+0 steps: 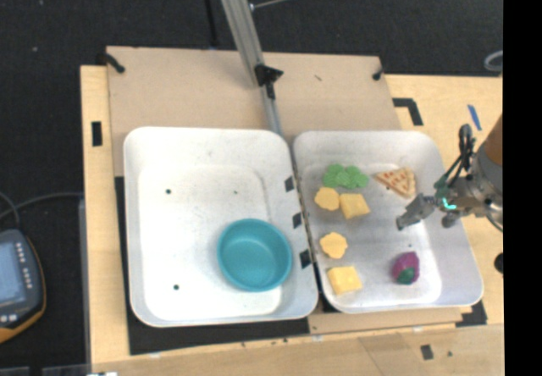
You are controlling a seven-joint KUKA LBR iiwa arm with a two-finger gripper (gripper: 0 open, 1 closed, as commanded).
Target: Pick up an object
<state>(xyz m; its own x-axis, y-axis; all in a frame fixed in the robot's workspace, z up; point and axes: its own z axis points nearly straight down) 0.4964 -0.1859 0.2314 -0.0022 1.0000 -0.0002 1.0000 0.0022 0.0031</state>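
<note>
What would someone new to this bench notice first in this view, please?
Probably the blue bowl, alone in the left bin. Next, the small foods clustered in the right bin: a green piece, yellow pieces, a pizza slice and a purple piece. The claw hovers at that bin's right side.

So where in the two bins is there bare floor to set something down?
The left bin is mostly bare: its whole upper half and left side, away from the blue bowl at lower right. In the right bin, a strip runs between the yellow pieces and purple object, near the gripper. Its left half is crowded.
</note>
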